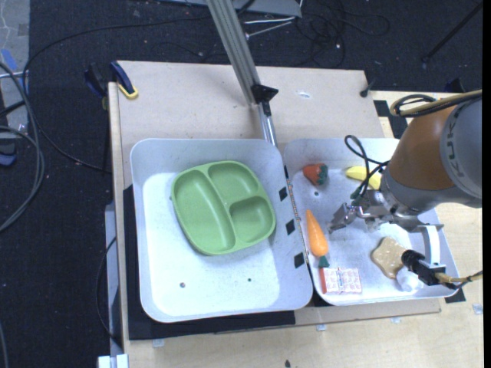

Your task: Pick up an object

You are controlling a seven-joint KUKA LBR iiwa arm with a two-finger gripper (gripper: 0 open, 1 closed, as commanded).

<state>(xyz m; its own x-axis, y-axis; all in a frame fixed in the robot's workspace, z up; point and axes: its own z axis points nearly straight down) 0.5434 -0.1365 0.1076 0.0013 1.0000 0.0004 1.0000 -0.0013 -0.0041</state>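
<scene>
My gripper (347, 216) hangs low over the middle of the right bin (383, 297), pointing left. An orange carrot (316, 234) lies just left of it, along the bin's left wall. A red strawberry with a green top (314, 173) sits at the bin's back left. A yellow banana (359, 174) lies behind the gripper, partly under the arm. A tan slice of toast (386, 255) rests to the gripper's front right. A small red and white box (339, 280) lies at the front. Nothing shows between the gripper and any of these.
The left bin (146, 205) holds a green divided plate (223, 205). The arm's grey and orange body (433, 159) covers the right bin's back right part. A metal pole (238, 44) slants up from between the bins.
</scene>
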